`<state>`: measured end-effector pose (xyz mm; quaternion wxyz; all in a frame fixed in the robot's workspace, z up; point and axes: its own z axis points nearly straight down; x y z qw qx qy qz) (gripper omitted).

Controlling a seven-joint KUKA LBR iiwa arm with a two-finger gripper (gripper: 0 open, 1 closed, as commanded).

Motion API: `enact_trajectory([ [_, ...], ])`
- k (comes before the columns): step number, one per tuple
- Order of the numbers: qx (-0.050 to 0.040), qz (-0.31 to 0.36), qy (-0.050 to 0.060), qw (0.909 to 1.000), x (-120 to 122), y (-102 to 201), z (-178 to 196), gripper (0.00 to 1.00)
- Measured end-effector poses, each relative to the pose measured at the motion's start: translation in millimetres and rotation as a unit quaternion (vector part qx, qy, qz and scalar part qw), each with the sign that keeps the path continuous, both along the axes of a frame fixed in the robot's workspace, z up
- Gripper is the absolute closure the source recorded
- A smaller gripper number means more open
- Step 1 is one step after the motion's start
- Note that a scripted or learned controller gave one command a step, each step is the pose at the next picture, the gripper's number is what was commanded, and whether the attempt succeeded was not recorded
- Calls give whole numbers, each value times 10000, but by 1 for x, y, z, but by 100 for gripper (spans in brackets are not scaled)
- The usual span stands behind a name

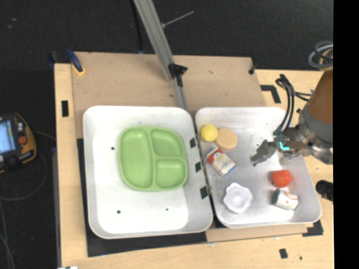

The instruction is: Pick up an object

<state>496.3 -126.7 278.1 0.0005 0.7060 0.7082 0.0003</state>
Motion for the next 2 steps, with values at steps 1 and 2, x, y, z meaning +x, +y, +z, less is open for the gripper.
enact_trajectory([
  [1, -1, 1, -7, 10000, 0, 0, 1, 0],
  [2, -7, -16, 9, 10000, 3, 1, -41, 0],
])
